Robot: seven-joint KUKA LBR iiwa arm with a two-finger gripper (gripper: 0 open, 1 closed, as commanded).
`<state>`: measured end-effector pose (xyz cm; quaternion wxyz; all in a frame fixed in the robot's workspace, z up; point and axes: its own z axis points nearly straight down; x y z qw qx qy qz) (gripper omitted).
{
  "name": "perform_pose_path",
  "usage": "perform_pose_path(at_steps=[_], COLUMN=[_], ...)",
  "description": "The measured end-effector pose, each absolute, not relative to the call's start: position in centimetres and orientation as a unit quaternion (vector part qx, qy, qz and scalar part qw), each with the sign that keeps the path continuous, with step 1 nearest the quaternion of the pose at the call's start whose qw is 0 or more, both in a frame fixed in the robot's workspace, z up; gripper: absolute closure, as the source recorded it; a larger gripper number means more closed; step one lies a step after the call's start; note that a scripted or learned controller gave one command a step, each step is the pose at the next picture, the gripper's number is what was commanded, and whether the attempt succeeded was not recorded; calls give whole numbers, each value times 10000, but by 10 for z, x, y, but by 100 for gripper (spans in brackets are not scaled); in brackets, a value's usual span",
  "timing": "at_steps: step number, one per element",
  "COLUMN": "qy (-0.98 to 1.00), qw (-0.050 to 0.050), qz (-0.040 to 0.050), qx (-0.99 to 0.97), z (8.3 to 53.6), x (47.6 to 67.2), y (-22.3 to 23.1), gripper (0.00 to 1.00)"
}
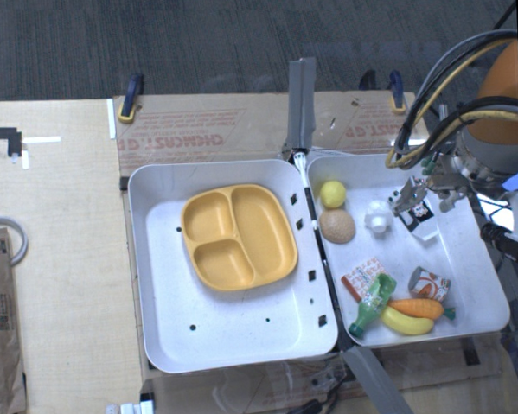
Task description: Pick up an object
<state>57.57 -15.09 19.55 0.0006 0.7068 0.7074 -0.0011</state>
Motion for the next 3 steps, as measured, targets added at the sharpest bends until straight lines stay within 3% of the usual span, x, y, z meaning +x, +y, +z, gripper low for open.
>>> perform_pose_path(at_steps=[1,2,3], qy=[7445,7476,7486], qw=[7,18,35], qz=[-11,2,-5], qx=[6677,6641,6630], z=[162,93,103], x=[593,635,635], y=[-175,-208,-208], gripper=[0,0,100])
